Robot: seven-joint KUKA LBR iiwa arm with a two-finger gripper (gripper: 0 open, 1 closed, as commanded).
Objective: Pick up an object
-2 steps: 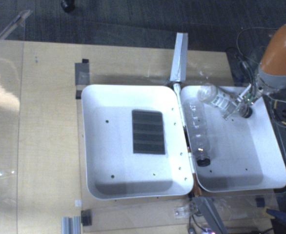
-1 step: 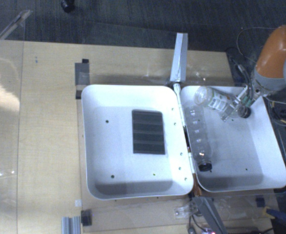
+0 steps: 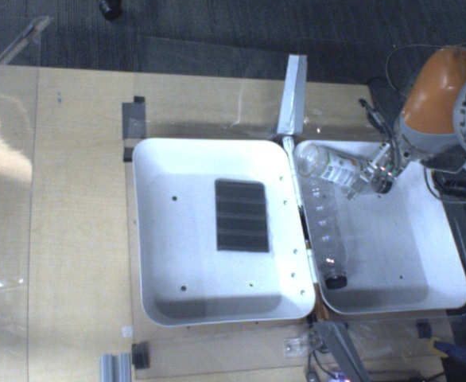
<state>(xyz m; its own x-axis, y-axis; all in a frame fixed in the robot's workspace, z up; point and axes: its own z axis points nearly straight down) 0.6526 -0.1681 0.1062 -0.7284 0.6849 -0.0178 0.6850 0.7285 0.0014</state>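
The pincer hangs low over the upper part of the right bin, at the end of the grey arm with its orange band. Whether it is spread or pressed together I cannot tell. Just to its left lies a clear plastic bottle, its end close to or touching the tips. A second clear bottle with a dark cap lies along that bin's left wall. The left bin holds a flat dark ribbed block. Both bins rest on the pale wooden counter.
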